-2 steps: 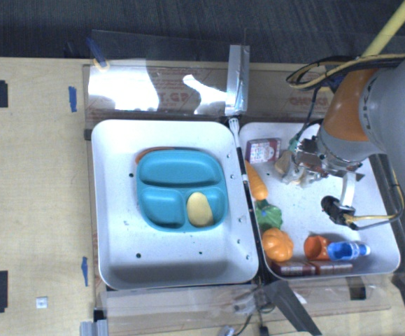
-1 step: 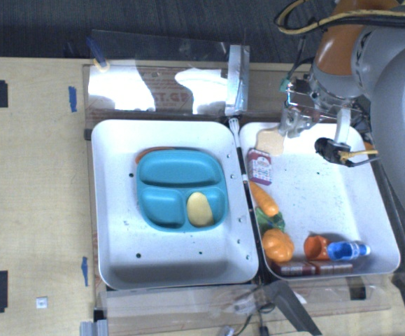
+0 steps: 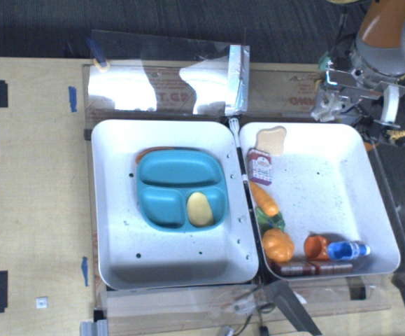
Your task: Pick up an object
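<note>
The gripper (image 3: 352, 96) hangs above the far right corner of the right bin (image 3: 328, 187), just past its far rim, and whether it is wide or narrow I cannot tell from this slant; nothing shows in its grasp.

Every candidate lies nearer and to the left of it. Nearest of all, along the near wall of the right bin, a blue bottle (image 3: 345, 250) lies on its side, long axis running left to right, its left end touching a small orange cup (image 3: 315, 246). Left of these sits a round orange fruit (image 3: 278, 245), and just beyond it a carrot (image 3: 264, 200) with green leaves, its long axis slanting from far left to near right along the left wall. Farther still come a small red packet (image 3: 259, 166) and a slice of bread (image 3: 271, 140), the closest thing to the gripper.

In the left bin (image 3: 111, 208), a blue divided plate (image 3: 178, 184) holds a yellow lemon (image 3: 199, 208), well apart from the gripper.

The bread looks the shortest reach: leftward and slightly nearer.
</note>
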